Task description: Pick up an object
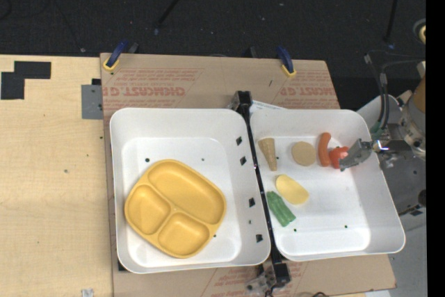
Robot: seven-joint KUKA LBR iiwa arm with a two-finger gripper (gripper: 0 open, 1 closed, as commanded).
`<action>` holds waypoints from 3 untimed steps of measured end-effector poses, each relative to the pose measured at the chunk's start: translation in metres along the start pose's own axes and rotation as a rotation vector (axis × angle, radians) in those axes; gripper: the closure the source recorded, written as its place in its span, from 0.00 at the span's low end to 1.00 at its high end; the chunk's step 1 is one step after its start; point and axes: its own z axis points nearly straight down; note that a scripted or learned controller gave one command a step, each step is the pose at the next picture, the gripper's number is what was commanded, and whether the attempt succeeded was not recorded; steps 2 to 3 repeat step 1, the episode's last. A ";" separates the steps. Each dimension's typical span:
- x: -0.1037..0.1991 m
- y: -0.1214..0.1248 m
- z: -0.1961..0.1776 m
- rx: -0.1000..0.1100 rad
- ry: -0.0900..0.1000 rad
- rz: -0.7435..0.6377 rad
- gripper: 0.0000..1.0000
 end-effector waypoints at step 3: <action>-0.010 0.035 -0.001 -0.001 0.000 0.009 0.00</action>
